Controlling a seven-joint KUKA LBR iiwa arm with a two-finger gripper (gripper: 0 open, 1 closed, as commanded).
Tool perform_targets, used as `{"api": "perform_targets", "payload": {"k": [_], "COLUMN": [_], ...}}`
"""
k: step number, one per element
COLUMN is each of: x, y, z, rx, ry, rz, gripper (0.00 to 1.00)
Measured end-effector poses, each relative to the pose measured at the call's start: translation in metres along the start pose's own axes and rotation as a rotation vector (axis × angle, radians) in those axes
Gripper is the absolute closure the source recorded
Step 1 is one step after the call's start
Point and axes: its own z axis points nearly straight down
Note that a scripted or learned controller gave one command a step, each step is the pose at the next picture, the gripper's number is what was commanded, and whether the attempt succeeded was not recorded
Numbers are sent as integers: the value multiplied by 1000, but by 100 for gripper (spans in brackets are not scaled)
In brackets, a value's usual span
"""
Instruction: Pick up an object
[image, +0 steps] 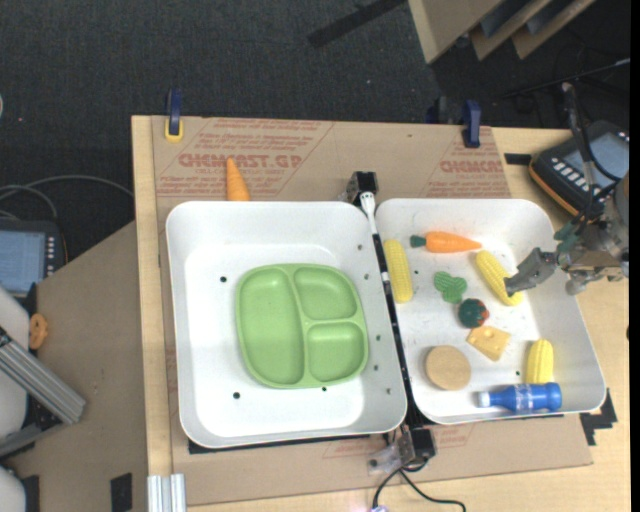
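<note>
The right bin (570, 330) holds several toy foods: an orange carrot (448, 241), a long corn cob (398, 270), a second corn cob (492, 275), a green broccoli piece (450, 287), a red and green fruit (473, 312), a cheese wedge (489, 343), a round tan cookie (448, 367), a short corn cob (539, 360) and a blue bottle (520, 398). My gripper (548, 283) hangs over the bin's right side, open, with nothing between its fingers. Its left finger (525, 272) sits just right of the second corn cob.
The left bin (200, 250) carries a green divided plate (302, 325). A small orange cone (236, 180) lies on the cardboard behind it. Blue clamps (470, 122) hold the board's far edge. A black and orange device (570, 175) sits at the far right.
</note>
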Motion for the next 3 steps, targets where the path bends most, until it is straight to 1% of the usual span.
{"api": "perform_targets", "payload": {"k": [1,2,3], "x": [-18,11,8], "y": [48,41,43], "z": [118,199,184], "rx": [10,6,-2], "ry": [3,3,-1], "rz": [0,-2,2], "gripper": [0,0,100]}}
